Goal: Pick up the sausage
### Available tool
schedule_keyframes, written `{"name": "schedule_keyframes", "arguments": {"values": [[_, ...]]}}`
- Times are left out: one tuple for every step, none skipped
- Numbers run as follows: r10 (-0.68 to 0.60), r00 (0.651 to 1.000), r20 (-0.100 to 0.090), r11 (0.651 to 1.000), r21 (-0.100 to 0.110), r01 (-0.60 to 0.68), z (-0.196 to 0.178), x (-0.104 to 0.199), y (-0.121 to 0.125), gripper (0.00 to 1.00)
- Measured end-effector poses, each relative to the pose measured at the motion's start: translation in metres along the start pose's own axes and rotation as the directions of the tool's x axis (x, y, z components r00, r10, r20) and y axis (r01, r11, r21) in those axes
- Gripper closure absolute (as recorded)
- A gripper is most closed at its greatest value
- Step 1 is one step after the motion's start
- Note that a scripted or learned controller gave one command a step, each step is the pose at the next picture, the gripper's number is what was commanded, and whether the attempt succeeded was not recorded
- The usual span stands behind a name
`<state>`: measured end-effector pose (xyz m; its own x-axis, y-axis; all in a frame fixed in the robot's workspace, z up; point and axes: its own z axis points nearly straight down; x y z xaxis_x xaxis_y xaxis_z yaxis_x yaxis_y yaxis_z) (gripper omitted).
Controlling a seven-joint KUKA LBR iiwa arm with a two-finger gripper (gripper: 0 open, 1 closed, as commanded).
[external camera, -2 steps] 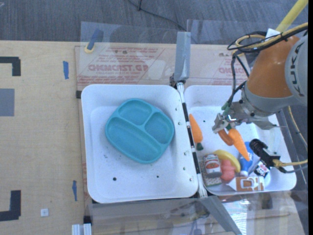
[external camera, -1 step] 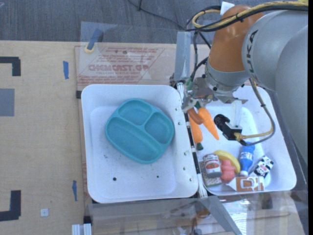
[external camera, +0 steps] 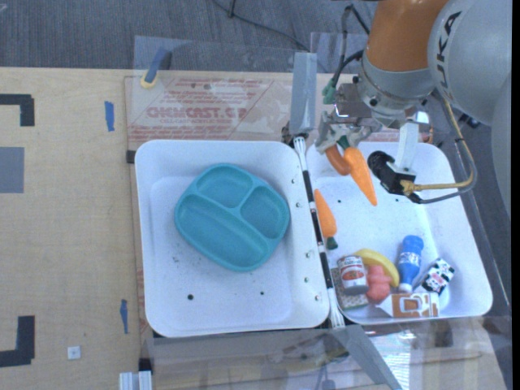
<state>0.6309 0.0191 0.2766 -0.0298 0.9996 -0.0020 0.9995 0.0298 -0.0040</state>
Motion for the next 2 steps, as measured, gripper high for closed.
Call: {"name": "schedule_keyframes", "arguments": {"values": [[0.132,0.991,0.001,0.991,0.000,-0.132,0.001,0.085,0.038,1.00],[-0.013,1.000,0.000,1.000,0.006,0.013,0.046,0.110,0.016,1.00]]}}
